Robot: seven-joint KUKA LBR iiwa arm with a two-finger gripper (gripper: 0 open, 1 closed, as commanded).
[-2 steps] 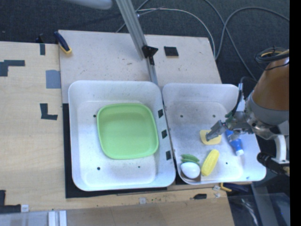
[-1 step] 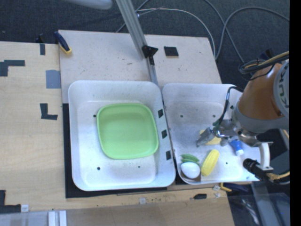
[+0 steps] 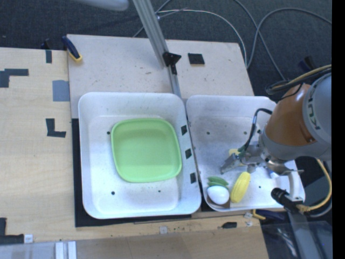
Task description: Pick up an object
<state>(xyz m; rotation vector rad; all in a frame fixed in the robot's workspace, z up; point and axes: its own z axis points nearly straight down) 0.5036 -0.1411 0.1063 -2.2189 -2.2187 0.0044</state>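
The claw (image 3: pixel 235 161) hangs low inside the right bin (image 3: pixel 215 115), and whether it is released or clenched cannot be told from this angle. Just below it, toward the bin's near rim, lies a yellow corn-shaped object (image 3: pixel 240 186), close to the claw but not seen between its tips. To the left of that sit a white egg-like object (image 3: pixel 218 194) and a small green piece (image 3: pixel 217 181) touching it. Well to the claw's left, the left bin (image 3: pixel 91 144) holds a green square plate (image 3: pixel 145 149) lying flat.
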